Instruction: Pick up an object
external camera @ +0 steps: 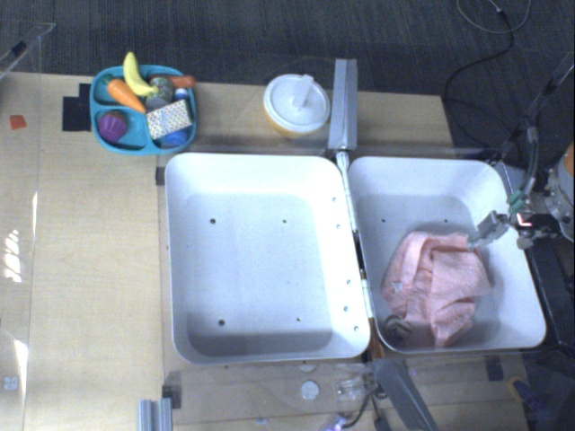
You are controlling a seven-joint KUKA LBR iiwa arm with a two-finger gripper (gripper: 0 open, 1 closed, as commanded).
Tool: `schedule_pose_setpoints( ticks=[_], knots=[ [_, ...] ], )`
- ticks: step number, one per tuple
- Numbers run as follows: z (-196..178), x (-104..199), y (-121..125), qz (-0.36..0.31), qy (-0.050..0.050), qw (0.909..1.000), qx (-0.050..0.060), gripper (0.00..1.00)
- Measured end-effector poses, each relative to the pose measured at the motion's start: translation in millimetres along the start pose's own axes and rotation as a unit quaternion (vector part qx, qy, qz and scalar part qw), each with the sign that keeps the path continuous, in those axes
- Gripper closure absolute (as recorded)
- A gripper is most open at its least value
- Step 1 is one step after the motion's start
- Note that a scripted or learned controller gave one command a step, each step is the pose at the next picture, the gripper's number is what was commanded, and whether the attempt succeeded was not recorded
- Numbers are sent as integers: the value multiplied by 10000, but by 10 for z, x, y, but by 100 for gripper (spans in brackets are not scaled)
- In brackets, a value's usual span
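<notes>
Right bin (pixel 422 180) holds pink cloth (pixel 436 284) — tool (pixel 492 228) at its upper-right edge, grip state unclear.

No legible text, label, brand, number or sign on any item. Orange tag (pixel 18 122) on the bench, left of the blue tray (pixel 106 140): plain colour, any print too small to read. Patterned card (pixel 170 118) in the blue tray: speckled surface, no characters made out. Round white lid (pixel 296 103), right of the blue tray: unmarked. Both white bins (pixel 256 169): unmarked.
</notes>
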State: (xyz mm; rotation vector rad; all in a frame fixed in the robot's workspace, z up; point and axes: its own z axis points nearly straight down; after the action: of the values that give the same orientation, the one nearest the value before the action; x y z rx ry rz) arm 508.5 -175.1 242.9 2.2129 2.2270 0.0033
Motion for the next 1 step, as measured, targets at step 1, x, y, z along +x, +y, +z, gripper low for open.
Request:
schedule_pose_setpoints(
  ticks=[1],
  knots=[
    [1447,321,63,-1217,4,9926,-3,0]
  ],
)
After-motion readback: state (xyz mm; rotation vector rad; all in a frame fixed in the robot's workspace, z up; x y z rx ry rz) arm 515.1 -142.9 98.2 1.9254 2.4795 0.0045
